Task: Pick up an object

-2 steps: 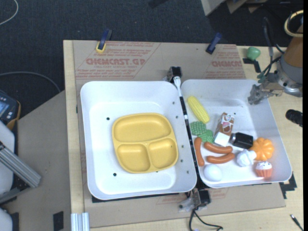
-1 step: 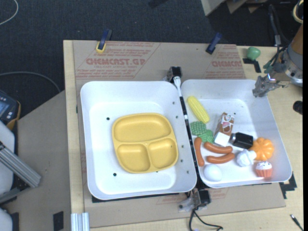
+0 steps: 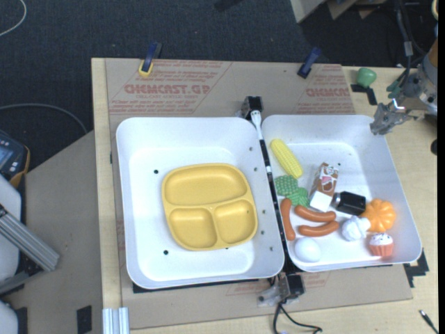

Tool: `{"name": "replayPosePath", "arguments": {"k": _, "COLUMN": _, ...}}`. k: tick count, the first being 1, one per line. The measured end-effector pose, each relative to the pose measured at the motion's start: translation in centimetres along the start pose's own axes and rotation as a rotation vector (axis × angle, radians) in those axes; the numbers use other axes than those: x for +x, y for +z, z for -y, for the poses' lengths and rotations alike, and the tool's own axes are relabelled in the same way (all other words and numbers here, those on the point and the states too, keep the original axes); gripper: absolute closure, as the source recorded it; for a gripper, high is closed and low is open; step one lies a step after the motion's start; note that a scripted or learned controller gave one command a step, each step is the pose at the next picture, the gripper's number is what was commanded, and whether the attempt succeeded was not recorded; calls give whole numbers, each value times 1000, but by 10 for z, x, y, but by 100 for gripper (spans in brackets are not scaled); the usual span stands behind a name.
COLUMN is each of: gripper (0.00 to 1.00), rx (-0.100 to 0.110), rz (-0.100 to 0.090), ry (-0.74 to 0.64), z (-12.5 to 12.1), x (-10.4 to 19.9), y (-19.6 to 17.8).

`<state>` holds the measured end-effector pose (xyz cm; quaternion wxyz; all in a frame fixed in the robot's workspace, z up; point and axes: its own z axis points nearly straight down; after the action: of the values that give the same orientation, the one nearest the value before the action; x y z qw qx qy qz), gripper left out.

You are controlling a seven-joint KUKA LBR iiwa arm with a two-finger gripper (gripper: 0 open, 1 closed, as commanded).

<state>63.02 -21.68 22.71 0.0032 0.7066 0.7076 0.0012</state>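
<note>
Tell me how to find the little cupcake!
Look in the right bin, the one full of toy food. Go to its near right corner, just below the orange pumpkin. The cupcake has white frosting, a red dot on top and a pinkish cup, unlike the plain white egg.

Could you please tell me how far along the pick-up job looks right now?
Nothing looks done yet: the corn, sausages, egg and pumpkin all lie in the right bin. In hand: the gripper hangs over that bin's far right corner, touching no toy. Left: descending, grasping and lifting one.
</note>
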Motion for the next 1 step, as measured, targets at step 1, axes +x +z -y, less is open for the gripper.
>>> {"name": "replayPosePath", "arguments": {"k": 1, "gripper": 100, "rx": 7, "rz": -4, "ry": -4, "z": 3, "x": 54, "y": -11}}
